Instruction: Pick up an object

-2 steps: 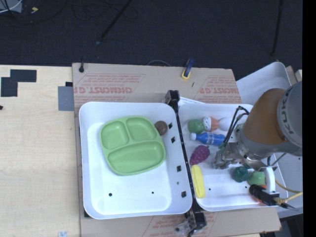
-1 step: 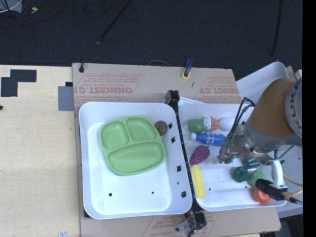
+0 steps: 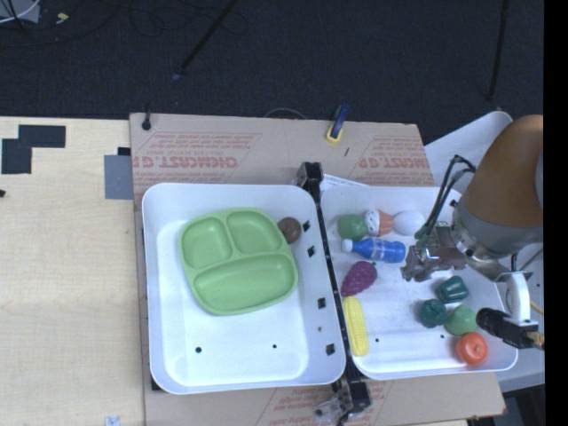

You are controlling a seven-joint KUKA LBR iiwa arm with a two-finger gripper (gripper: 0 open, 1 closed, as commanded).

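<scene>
Toys lay scattered across the right bin [image 3: 390, 362], while the left bin [image 3: 169, 327] held a green divided plate [image 3: 238, 260] and a small brown ball [image 3: 289, 229] just beside the plate's upper right corner. Both bins sat on a sheet of printed cardboard [image 3: 222, 153] on the pale counter [image 3: 62, 282], with a blue-and-yellow clamp [image 3: 336, 124] at the cardboard's far edge.

The arm [image 3: 506, 180] reached in from the right, and the gripper [image 3: 422, 260] hung low over the middle of the right bin — close beside the right end of a blue bottle [image 3: 377, 250] lying on its side. Whether the fingers were spread or closed could not be told from this slant, and nothing was seen between them.

Around the bottle: a green-and-orange figure [image 3: 362, 225] and a white egg-shaped piece [image 3: 407, 222] toward the far wall, a purple bunch of grapes [image 3: 358, 279] just below the bottle, and a yellow corn cob [image 3: 355, 324] along the bin's left wall. To the right of the gripper lay two dark teal pieces [image 3: 443, 300], a light green lump [image 3: 460, 319] touching the lower of them, and — nearest the front corner — an orange-red tomato [image 3: 472, 350].
</scene>
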